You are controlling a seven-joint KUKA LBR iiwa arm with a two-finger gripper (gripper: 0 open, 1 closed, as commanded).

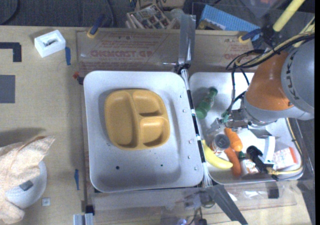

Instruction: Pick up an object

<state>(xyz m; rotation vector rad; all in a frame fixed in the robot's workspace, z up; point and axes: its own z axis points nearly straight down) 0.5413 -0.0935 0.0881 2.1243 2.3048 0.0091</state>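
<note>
Below end effector (227,119), seemingly carrot (233,139)

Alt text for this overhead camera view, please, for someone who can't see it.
A grey arm with an orange band reaches from the right over the right bin, above a clutter of a banana, carrots and a green bottle. The left bin holds a yellow divided tray.

The left bin (95,119) holds a yellow divided tray (136,118) near its middle. Just right of this bin stands the right bin (200,81), crowded with a green bottle (206,101), a banana (217,159) and a carrot (233,139). The arm (280,89) hangs over the right bin, its gripper (227,119) low among these things
</note>
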